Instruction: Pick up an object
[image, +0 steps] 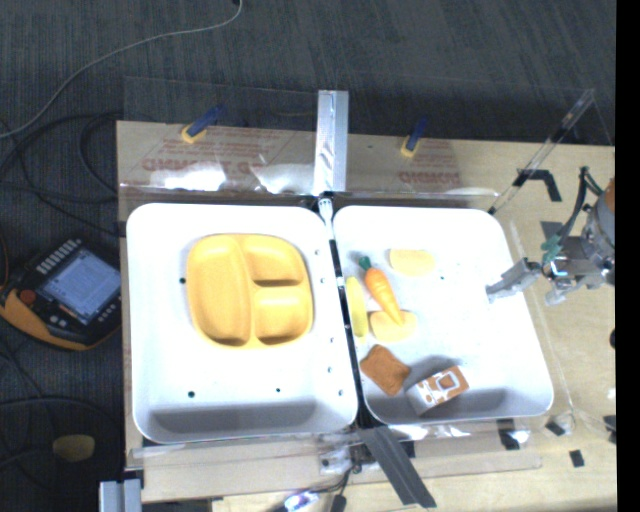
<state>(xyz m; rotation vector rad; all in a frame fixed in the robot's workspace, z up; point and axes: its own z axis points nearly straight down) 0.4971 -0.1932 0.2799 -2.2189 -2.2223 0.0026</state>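
The brown biscuit-like piece (385, 370) and small carton (438, 389) lie close together near the front wall of the right bin (470, 225); a descent there risks clipping either. Behind them, the carrot (381, 288) rests against pale yellow pieces (390, 324), inviting a double grasp or slip. The gripper (510, 284) hovers at the bin's right edge, well apart; its opening state cannot be determined.

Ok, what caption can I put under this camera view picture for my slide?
Yellow tray in the left bin; toy carrot and other small items in the right bin; gripper at the right edge.
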